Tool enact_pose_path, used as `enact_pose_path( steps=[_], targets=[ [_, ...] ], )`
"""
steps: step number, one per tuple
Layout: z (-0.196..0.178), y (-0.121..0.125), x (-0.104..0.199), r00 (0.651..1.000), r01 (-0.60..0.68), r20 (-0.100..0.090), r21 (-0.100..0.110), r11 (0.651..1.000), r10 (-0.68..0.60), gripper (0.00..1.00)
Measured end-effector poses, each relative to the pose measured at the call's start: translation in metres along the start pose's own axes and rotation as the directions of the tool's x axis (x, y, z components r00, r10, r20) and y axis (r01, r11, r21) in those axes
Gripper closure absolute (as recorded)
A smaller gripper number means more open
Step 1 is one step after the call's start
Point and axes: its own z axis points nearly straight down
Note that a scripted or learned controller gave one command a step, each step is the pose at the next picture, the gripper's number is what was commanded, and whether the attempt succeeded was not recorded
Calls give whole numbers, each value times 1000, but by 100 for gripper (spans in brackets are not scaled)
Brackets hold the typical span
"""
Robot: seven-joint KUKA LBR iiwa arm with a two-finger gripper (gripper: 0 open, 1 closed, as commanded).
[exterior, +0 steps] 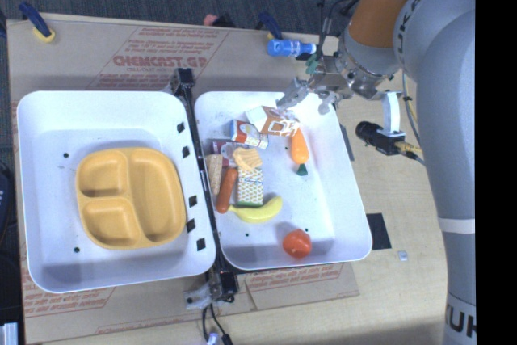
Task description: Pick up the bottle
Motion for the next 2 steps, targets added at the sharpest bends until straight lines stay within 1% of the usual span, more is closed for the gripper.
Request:
enact_pose_path(
  steps=[1,2],
  targets=[
    [-10,0,1,1000,6,0,2,1000,-6,100],
    [29,-47,-10,993,-115,-1,1,993,115,100]
  ],
)
